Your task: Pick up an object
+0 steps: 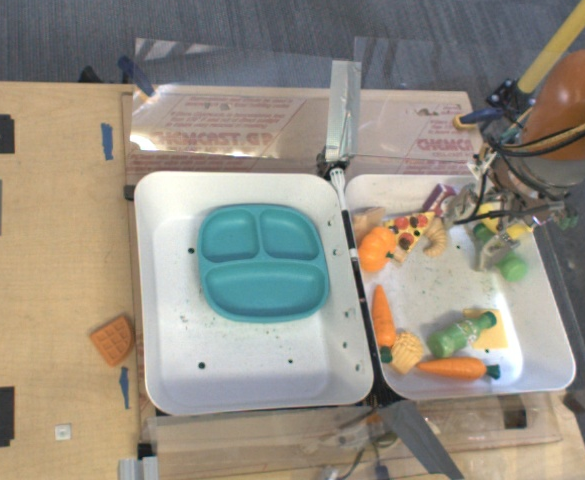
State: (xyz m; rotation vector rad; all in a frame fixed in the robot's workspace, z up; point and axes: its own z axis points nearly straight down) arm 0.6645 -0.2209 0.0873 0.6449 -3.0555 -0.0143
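1. Camera view: two white bins sit side by side on the bench, the left bin (162, 368) and the right bin (552, 353), touching along a central seam.
2. The left bin holds a teal divided plate (263, 262), lying flat, a little toward 12 o'clock of the bin's middle.
3. The arm (567, 98) comes in at 2 o'clock of the right bin, its orange band uppermost, cables looping round the wrist.
4. The gripper (484, 230) hangs low over the right bin's 1 o'clock corner; whether its pincer is spread or pressed together, I cannot tell, as wires and small toys clutter it.
5. Toy food lies scattered in the right bin. An orange fruit (376, 249) sits at 10 o'clock, against the seam wall.
6. A pizza slice (409, 231) lies just beside the fruit, toward 12 o'clock.
7. A green ball (513, 268) rests at 3 o'clock, near the gripper.
8. One carrot (383, 315) lies along the seam wall at 8 o'clock, with a small waffle cone (407, 350) just below it.
9. A second carrot (455, 369) lies at 6 o'clock, near the front wall.
10. A green bottle (460, 333) lies tilted at 5 o'clock, beside a yellow cheese slice (495, 337).
11. Outside the bins, an orange waffle (113, 339) lies on the cardboard at 8 o'clock of the left bin.
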